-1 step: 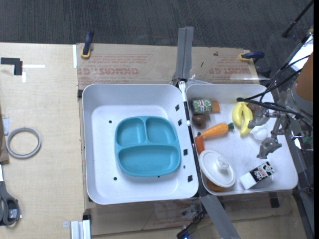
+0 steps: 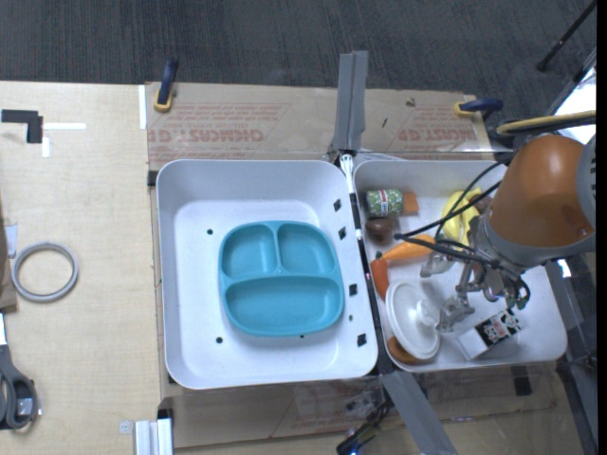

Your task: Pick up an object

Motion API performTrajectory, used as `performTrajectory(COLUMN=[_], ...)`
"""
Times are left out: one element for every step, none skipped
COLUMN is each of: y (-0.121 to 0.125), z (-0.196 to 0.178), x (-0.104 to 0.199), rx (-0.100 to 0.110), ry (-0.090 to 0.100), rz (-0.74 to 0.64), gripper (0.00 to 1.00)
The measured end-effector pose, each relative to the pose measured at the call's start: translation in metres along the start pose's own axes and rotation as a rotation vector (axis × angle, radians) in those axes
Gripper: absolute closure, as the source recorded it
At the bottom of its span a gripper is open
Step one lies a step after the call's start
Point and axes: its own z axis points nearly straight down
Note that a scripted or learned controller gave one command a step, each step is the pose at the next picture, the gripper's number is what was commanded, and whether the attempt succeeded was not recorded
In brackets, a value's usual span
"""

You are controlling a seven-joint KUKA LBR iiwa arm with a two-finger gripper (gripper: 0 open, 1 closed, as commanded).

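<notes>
— Several objects crowd the right bin. Which lies nearest the gripper?

— The white cup-like dish, lying on its side in the bin's near left part. The gripper hangs just to its right, and its metal tip looks to be at the dish's rim, though whether it touches cannot be told.

— Does anything sit between the fingers?

— Nothing that can be made out. The fingers are a tangle of grey metal and cable from this angle, so whether they stand wide or narrow cannot be told.

— What crowds the dish?

— An orange, carrot-like piece lies just behind it, running along toward the bin's divider wall. Something brownish peeks out from under the dish's near edge. A small white box with a black print sits just right of the gripper, near the bin's front wall.

— And farther back?

— A small can with a green label lies on its side by the far left corner, a dark round thing just in front of it. A yellow, banana-like shape is partly hidden behind the arm, whose orange band covers much of the bin's right part.

— The other bin?

— The left bin holds a teal divided plate, flat in its middle. On the bench, well to the left, lies a roll of grey tape, with scissors nearer the front edge.
</notes>
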Motion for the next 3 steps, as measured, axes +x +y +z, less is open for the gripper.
performTrajectory(y=[0.025,-0.059,-0.032], z=[0.001,-0.031,0.004], x=[-0.071,-0.098,-0.092], rx=[0.003,0.001,0.0], ry=[-0.006,-0.004,0.0], rz=[0.025,0.117,0.161], gripper=[0.0,0.0,0.0])
